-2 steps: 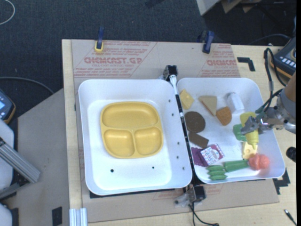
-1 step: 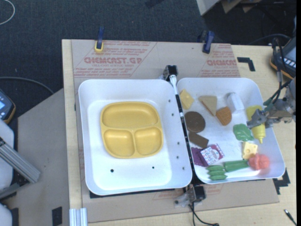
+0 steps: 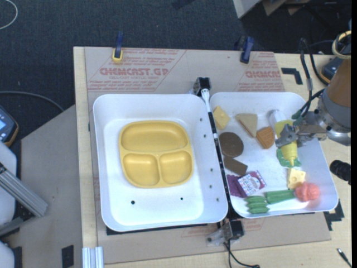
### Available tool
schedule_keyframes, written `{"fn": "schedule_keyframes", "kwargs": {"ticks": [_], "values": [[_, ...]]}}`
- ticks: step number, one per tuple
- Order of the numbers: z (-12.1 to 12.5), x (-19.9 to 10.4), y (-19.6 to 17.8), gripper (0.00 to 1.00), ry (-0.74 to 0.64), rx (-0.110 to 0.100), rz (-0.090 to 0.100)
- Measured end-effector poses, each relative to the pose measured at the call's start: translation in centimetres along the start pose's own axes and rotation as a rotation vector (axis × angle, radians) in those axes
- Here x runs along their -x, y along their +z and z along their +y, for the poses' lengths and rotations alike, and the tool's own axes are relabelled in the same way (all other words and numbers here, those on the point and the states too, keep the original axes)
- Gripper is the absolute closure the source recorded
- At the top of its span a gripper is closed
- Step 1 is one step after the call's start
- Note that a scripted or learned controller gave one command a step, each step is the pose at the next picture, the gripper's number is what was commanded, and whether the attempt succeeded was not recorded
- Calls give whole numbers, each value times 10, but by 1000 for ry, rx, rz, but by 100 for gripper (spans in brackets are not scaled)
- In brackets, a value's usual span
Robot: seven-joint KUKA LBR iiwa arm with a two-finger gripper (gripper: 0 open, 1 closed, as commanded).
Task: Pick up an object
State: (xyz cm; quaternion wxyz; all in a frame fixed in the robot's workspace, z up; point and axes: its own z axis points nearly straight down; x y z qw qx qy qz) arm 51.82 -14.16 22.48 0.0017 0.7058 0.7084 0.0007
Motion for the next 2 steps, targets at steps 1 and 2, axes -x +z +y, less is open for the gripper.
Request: {"fn": "schedule_keyframes", "kwargs": {"ticks": [1,2], "values": [[34,-42,9,100,1,0,0],[36,-43,-1,100,3,0,0]]}}
